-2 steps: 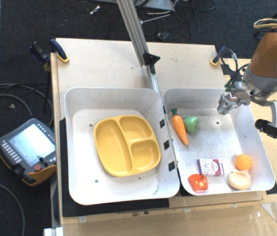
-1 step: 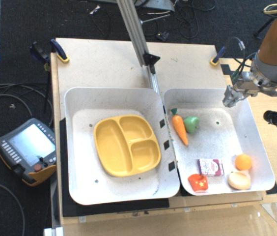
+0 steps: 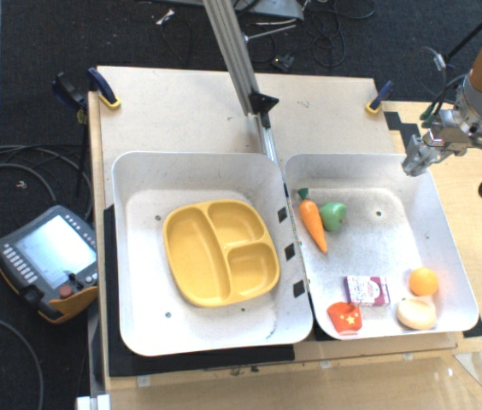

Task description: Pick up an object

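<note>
The right bin (image 3: 395,202) holds several toy foods. An orange carrot (image 3: 313,225) lies beside a green pear-like piece (image 3: 334,215) near the bin's left wall. Toward the front lie a small pink and white box (image 3: 367,290), a red piece (image 3: 344,317), an orange ball (image 3: 423,281) and a cream egg-shaped piece (image 3: 416,313). My gripper (image 3: 414,162) hangs over the far right rim of this bin, well away from every object, with nothing seen in it.
A yellow divided plate (image 3: 221,251) lies in the left bin (image 3: 138,229). A slanted metal pole (image 3: 234,49) rises from the gap between the bins at the back. Clamps (image 3: 104,88) sit on the bench's far corners. A pendant (image 3: 49,263) lies on the floor at left.
</note>
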